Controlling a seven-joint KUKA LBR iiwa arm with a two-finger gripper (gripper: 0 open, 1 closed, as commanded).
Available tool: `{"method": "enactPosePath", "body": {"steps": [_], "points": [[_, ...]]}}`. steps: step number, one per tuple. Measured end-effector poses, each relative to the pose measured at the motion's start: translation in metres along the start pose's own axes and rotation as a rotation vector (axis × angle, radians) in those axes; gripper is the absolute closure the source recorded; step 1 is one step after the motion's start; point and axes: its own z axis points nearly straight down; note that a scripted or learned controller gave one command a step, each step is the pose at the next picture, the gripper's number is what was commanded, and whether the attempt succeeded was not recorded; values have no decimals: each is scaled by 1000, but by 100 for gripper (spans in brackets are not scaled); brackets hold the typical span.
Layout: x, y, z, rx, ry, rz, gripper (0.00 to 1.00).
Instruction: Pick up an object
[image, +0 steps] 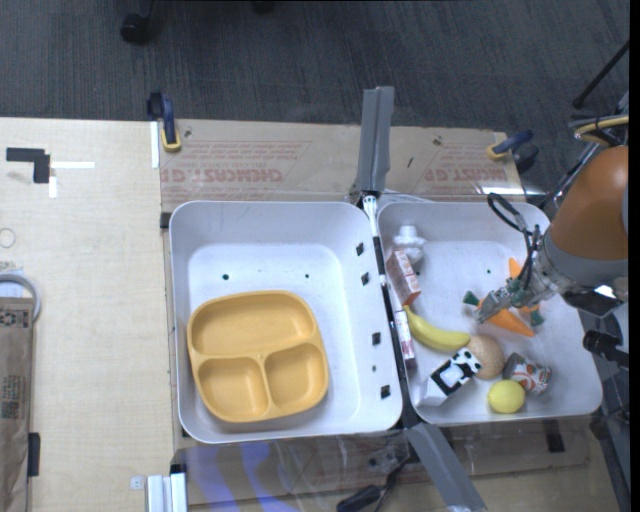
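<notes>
One gripper (500, 300) hangs low in the right bin (450, 225), apparently touching the orange carrot (515, 322); whether it is clamped cannot be told. Banana (437, 333) lies just left.

Divided tray (259, 353) sits in the left bin (190, 290); in the right bin (455, 225), banana (436, 332) lies left, ball (506, 396) near.
</notes>
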Motion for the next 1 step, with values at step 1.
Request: {"method": "enactPosePath", "body": {"steps": [1], "points": [[58,-4,-95,-1,-1,-111,100]]}}
